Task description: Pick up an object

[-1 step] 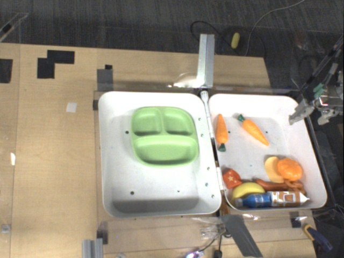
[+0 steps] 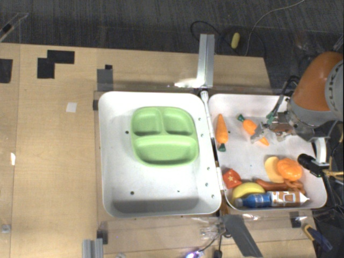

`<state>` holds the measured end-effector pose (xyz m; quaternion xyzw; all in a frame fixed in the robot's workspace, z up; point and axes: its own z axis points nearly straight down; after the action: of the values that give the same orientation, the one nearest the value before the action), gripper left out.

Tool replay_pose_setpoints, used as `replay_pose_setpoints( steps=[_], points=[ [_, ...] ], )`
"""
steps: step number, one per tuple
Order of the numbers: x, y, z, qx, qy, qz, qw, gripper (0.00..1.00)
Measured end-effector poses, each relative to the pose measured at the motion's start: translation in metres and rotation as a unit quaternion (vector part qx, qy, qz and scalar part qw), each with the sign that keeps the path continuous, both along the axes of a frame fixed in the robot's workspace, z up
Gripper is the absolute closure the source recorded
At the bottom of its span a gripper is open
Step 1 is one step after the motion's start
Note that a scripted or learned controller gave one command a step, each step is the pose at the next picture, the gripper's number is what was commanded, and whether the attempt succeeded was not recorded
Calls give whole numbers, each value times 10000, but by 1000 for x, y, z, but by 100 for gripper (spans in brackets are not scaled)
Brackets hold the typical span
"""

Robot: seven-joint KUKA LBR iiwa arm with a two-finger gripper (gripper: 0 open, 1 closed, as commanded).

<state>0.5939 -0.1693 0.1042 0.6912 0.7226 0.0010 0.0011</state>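
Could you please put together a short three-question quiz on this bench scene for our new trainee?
1. True or false: the green divided plate lies in the left bin.
2. Which lies nearest the gripper? A) banana B) small carrot C) bottle
3. Fill in: the long carrot lies along the right bin's ____ wall.

Key: 1 true; 2 B; 3 left.

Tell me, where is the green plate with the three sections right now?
The green plate lies in the left white bin, toward its far half. The long carrot in the right bin is its nearest neighbour, just across the wall between the bins.
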Motion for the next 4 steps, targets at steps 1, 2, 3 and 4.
replay_pose_setpoints(
  steps=[1, 2, 3, 4],
  points=[
    [3, 0, 13, -5, -46, 0, 10000, 100],
    [71, 44, -16, -2, -31, -205, 9998, 100],
    [37, 71, -14, -11, -44, 1588, 9873, 100],
    [78, 4, -16, -29, -35, 2882, 9576, 100]
  ],
)
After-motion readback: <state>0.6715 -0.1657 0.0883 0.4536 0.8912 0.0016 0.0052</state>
